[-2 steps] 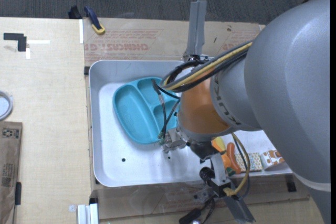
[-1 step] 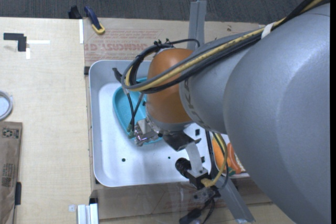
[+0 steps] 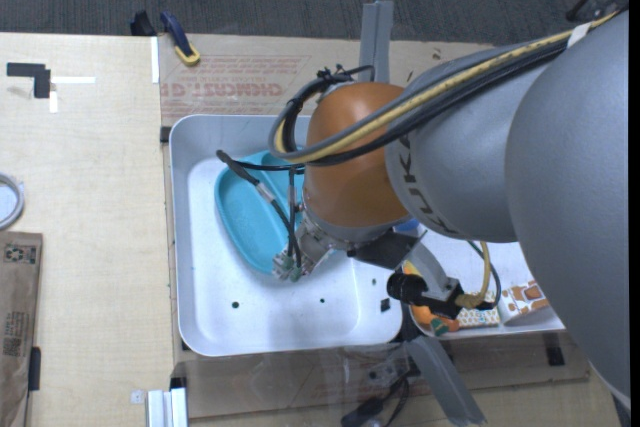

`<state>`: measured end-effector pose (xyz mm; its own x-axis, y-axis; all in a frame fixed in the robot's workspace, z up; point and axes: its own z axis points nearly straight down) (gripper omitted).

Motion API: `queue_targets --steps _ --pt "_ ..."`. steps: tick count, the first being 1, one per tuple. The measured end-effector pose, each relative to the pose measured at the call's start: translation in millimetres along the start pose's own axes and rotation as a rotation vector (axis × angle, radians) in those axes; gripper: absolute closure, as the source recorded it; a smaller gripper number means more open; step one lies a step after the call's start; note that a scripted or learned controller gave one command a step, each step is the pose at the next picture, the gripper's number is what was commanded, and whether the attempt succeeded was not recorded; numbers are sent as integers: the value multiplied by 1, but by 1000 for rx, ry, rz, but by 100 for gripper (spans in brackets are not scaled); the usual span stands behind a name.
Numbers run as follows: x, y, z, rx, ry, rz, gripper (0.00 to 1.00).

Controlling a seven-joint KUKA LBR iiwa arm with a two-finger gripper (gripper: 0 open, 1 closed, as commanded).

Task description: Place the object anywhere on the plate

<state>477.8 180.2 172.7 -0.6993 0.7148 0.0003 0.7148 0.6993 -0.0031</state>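
One blue plate (image 3: 247, 220) lies under the arm; tool's grip state cannot be told.

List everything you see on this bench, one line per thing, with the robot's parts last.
plate: one, light blue, tilted in the left bin, partly under the arm
bin: one in clear view, white, centre of the bench
clamp: one, blue and yellow, bench's far edge
tape roll: one, pale, far left edge
printed cards: a few, white and orange, lower right under the arm
arm: one, grey with orange band, reaching in from the right
gripper: one, over the plate's near edge
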Motion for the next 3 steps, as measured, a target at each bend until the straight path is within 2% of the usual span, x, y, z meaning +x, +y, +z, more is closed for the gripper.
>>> queue_targets --steps 1,2,3 --pt "-34 23 -17 -2 -1 72 100" --pt "-50 -16 -50 -1 -1 339 100" --pt "-44 -43 -72 0 0 371 100"
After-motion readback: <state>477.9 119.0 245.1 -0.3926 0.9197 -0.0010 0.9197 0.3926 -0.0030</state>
